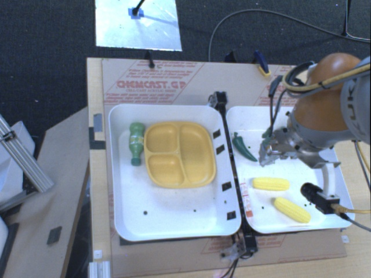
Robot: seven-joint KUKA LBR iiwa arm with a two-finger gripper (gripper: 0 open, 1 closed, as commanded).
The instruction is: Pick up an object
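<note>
Over the right-hand bin (pixel 330 210), my gripper (pixel 268 155) hangs low above the white floor, near the bin's middle. Whether it is parted or closed cannot be told at this angle, and nothing can be seen in its grasp. Candidate objects: a green chili pepper (pixel 243 147) lies just to the gripper's left, slanting from the upper left toward it, its lower tip close beside the gripper; contact cannot be judged. Just below the gripper lies a yellow corn cob (pixel 271 183), set crosswise; a second corn cob (pixel 291 209) lies farther down and to the right, tilted, near the bin's lower edge. Right of that second cob, a black fitting (pixel 316 197) on my wrist assembly stands close to it. Well to the gripper's left, past the rims where the two bins meet, the left-hand bin (pixel 119 210) carries a yellow divided plate (pixel 178 155) with three compartments, and a small green bottle (pixel 136 143) lies touching or just beside the plate's left edge. My grey arm (pixel 324 112) with its orange band crosses the right bin's upper right part.
</note>
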